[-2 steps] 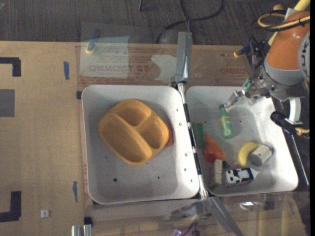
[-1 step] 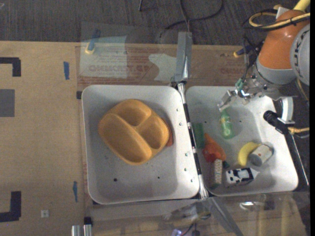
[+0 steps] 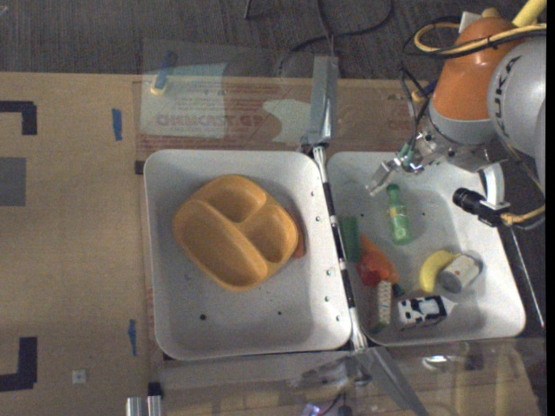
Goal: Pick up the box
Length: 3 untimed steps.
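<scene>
Two shallow white bins sit side by side on a tan cardboard-covered bench, their smooth plastic walls rounded at the corners and speckled with small dark holes.

The left bin [image 3: 173, 319] holds a matte orange divided plate [image 3: 236, 230], rounded like a soft square with three moulded compartments, lying slightly tilted near the bin's middle.

The right bin [image 3: 494, 310] holds a loose cluster of small things. A green bottle [image 3: 398, 215] with a pale cap lies near the upper middle. A flat green piece [image 3: 349, 236] rests against the left wall, with a red-orange carrot-like wedge [image 3: 376, 261] just beside it. A curved yellow banana [image 3: 435, 269] touches a grey cylinder, a can [image 3: 459, 273] lying on its side. A thin patterned stick [image 3: 383, 302] lies near the lower left corner.

The box [image 3: 421, 309], a small carton printed in black and white, sits at the lower middle of the right bin, just right of the patterned stick and below the banana.

The arm enters from the upper right of the frame, its glossy orange band above a grey wrist. The gripper [image 3: 392, 173] hangs over the right bin's upper left part, just above the bottle and well apart from the box. Its thin metallic fingers are spread apart with nothing between them.
</scene>
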Tool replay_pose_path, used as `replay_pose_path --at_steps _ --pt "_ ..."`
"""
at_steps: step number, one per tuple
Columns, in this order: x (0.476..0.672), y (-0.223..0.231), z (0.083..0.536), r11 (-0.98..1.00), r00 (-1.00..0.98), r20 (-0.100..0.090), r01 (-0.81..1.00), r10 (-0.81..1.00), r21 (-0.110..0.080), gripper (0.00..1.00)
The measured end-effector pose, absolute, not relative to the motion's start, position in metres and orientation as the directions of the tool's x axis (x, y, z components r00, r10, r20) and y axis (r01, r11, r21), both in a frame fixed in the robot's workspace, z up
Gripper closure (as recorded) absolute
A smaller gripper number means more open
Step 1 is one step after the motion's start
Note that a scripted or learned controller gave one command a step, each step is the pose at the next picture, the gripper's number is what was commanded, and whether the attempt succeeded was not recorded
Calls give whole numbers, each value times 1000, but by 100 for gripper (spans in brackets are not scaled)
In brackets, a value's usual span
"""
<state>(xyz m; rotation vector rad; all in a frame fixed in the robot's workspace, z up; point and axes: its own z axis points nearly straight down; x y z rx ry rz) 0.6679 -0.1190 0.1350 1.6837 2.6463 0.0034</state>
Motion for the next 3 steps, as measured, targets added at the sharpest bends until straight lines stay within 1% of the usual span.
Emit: replay_pose_path --at_steps 1,2,3 --pt "621 -175 88 180 -180 -2 984 984 6 0" --pt "595 -93 132 196 -196 1 981 981 1 0" --pt "625 -138 88 134 -134 -1 991 991 7 0"
